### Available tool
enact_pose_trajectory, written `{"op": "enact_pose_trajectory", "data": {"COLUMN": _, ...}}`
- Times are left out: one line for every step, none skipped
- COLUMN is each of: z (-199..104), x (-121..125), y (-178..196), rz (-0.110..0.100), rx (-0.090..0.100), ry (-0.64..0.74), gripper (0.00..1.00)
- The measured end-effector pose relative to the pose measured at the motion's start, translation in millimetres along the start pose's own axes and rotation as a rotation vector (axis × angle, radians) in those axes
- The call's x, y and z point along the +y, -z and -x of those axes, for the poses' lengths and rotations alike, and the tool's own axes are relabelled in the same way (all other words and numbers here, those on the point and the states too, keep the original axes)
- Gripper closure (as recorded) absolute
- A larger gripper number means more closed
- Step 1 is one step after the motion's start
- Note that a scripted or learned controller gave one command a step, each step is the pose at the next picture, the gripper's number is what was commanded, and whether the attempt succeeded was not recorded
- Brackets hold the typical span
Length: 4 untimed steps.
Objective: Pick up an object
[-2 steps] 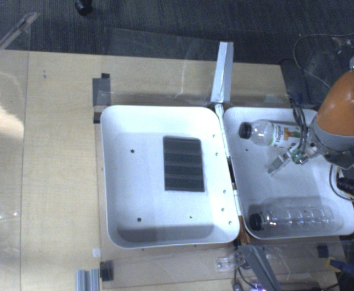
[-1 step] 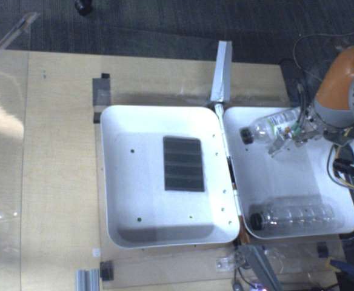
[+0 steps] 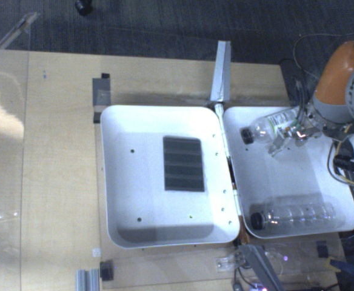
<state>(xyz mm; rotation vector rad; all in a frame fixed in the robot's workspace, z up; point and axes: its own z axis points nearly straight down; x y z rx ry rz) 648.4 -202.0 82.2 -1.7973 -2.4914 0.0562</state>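
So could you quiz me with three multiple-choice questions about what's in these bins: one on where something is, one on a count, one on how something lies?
1. Where is the dark ribbed block?
A. left bin
B. right bin
C. on the bench

2. How many clear bottles are in the right bin?
A. one
B. two
C. four

3. How does the bottle by the near rim lie?
A. upright
B. on its side
C. crushed flat

Answers: 1 A, it sits mid-floor in the left bin. 2 B, a second bottle lies beside the gripper. 3 B, its length runs along the floor.

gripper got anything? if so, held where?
Looks like yes: the hand is at the base end of the upper clear bottle in the right bin, cap end free. The grip itself is too small to confirm.
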Motion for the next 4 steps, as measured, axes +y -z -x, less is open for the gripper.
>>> {"op": "enact_pose_trajectory", "data": {"z": -1.6, "x": -2.3, "y": -0.5, "rz": -0.005, "rx": -0.012, "ry": 0.083, "gripper": 0.00}}
{"op": "enact_pose_trajectory", "data": {"z": 22.5, "x": -17.8, "y": -2.2, "rz": -0.027, "rx": 0.004, "ry": 0.551, "gripper": 0.00}}
{"op": "enact_pose_trajectory", "data": {"z": 13.6, "x": -16.1, "y": -2.2, "rz": -0.025, "rx": -0.006, "ry": 0.549, "gripper": 0.00}}
{"op": "enact_pose_trajectory", "data": {"z": 13.0, "x": -15.6, "y": -2.5, "rz": -0.024, "rx": -0.005, "ry": 0.535, "gripper": 0.00}}
